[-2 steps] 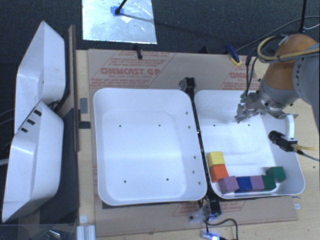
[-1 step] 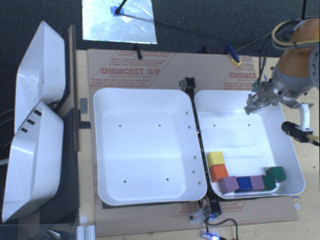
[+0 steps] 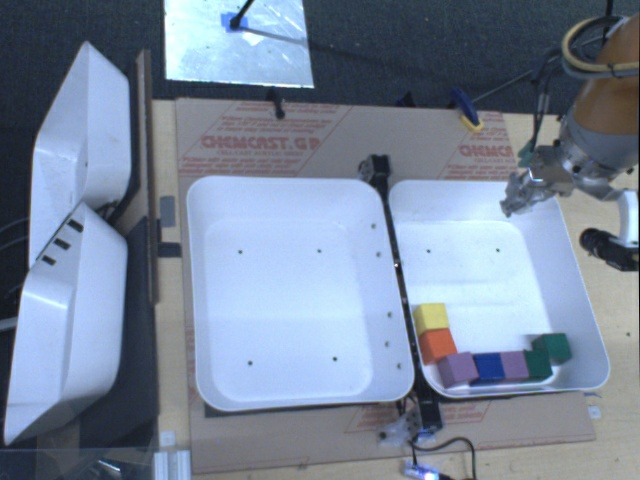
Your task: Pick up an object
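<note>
Several small blocks lie along the near edge of the right bin (image 3: 560, 268): a yellow block (image 3: 431, 317), an orange block (image 3: 437, 344), a purple block (image 3: 457, 368), a blue block (image 3: 489, 367), a second purple block (image 3: 514, 365) and a green block (image 3: 547, 353). My gripper (image 3: 517, 194) hangs over the far right corner of that bin, well away from the blocks. Nothing shows between its fingertips.
The left bin (image 3: 290, 288) sits beside the right one, with a black divider between them. Two spare white bins are stacked at the far left (image 3: 75, 238). A shiny metal sheet (image 3: 237, 28) lies beyond the bench.
</note>
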`<state>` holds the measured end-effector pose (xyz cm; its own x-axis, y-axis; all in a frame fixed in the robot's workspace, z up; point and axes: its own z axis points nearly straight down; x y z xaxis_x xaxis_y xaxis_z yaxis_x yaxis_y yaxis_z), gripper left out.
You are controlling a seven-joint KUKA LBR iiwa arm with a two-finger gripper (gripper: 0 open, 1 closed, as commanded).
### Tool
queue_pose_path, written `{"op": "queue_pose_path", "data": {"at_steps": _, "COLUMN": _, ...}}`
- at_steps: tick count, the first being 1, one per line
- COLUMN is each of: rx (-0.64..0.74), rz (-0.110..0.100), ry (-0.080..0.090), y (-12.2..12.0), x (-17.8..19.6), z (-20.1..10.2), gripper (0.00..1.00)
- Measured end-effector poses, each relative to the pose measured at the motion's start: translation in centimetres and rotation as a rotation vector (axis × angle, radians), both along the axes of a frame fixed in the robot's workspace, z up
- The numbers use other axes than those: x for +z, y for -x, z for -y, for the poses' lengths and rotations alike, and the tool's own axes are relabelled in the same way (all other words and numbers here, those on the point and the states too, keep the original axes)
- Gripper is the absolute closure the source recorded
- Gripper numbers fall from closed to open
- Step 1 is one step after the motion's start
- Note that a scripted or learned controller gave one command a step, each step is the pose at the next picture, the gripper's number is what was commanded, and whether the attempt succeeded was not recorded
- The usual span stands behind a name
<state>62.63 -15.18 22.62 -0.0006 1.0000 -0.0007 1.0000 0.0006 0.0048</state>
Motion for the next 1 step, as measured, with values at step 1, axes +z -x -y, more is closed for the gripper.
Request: {"op": "queue_pose_path", "data": {"at_steps": 1, "rx": 0.0, "rz": 0.002, "ry": 0.0, "y": -0.09, "x": 6.36, "z": 0.15, "gripper": 1.0}}
